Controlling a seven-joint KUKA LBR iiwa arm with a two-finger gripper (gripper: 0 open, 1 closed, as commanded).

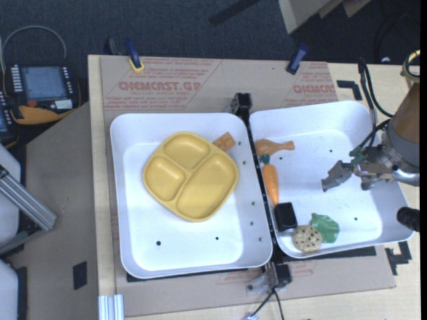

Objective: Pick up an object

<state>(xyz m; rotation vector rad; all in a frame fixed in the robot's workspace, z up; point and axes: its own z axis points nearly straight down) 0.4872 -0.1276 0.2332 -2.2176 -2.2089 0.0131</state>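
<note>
No object is held as yet: the orange plastic carrot point(270, 185), the black block point(285, 215), the round speckled biscuit point(306, 238) and the green leafy toy point(326, 226) are crowded along the left and front walls of the right-hand white bin point(347, 115). The gripper point(348, 173) is seen above bare floor well to their right; whether its fingers are spread cannot be told. A wall could be struck, or two touching pieces caught together.

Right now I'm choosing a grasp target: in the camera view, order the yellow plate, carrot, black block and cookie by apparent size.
1. yellow plate
2. carrot
3. black block and cookie: they look about alike, so I won't rank them.
</note>
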